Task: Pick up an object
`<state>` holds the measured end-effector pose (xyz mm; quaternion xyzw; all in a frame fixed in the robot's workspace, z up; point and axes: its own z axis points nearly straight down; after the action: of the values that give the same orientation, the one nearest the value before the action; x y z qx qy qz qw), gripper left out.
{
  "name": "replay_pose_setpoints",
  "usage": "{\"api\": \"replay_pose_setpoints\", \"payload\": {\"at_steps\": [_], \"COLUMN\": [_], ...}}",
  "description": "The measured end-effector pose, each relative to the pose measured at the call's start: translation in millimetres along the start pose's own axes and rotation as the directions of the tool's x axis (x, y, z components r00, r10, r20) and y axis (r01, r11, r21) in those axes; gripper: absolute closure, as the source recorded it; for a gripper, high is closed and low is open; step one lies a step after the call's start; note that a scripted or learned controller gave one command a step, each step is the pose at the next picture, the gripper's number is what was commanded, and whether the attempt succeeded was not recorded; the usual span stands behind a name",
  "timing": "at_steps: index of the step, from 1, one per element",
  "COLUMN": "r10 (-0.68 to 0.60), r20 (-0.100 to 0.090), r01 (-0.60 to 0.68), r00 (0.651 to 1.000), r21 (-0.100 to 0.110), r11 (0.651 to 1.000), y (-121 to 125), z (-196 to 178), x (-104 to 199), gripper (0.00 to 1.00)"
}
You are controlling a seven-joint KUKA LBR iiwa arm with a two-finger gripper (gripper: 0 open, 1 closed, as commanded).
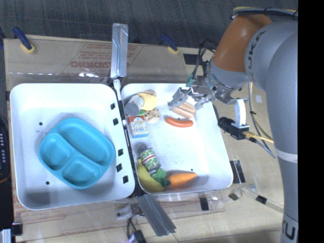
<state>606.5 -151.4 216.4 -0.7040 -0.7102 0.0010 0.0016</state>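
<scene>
While the gripper [186,99] hangs near the right bin's [215,151] far edge, jaws spread over a hotdog [183,110], it must descend and close.

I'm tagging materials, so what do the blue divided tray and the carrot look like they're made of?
The blue divided tray: probably molded plastic, with a smooth, uniform color and rounded compartment edges. The carrot: likely toy plastic, evenly orange and glossy, though the view is too coarse to be sure.

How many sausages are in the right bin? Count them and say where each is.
2. One sausage lies loose on the bin floor near the far end. A paler sausage lies just beyond it, right under the gripper. Others may be hidden under the pile.
</scene>
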Motion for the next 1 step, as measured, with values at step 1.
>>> {"api": "replay_pose_setpoints", "payload": {"at_steps": [1], "r10": [-0.001], "r20": [-0.001], "r01": [0.001], "r00": [1.000], "r21": [0.008], "r11": [1.000], "y": [-54.1], "z": [109.6], "x": [33.5], "gripper": [0.00]}}
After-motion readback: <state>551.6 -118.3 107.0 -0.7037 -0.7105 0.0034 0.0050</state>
